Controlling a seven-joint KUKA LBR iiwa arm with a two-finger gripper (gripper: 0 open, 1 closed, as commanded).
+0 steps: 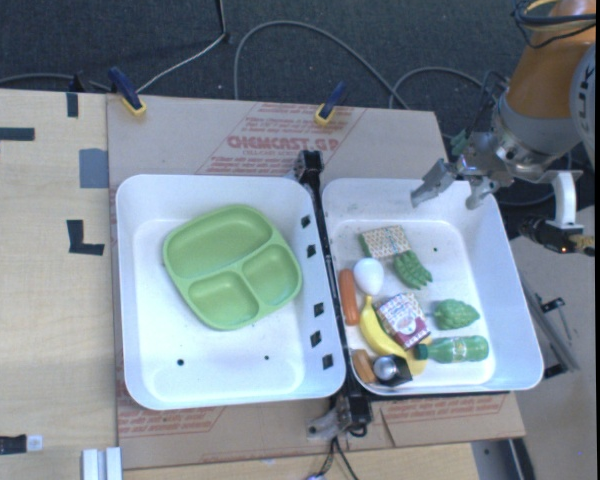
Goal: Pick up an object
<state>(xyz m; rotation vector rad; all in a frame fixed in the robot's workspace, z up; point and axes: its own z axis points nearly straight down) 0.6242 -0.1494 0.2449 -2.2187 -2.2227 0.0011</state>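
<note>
Brown cardboard [280,143] under the two white bins reads "CHEMCAST GP" in red. Above the right bin's [500,268] far rim, the gripper [454,190] hangs with fingers spread, grasping nothing. Below it in that bin lie a patterned packet [384,240], white egg [368,274] and green bottle [454,349].

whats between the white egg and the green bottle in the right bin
In the camera view, a red and white packet lies between the white egg and the green bottle, resting partly on the banana.

Green plate [232,265], white bins [145,268], yellow banana [375,336].
</note>
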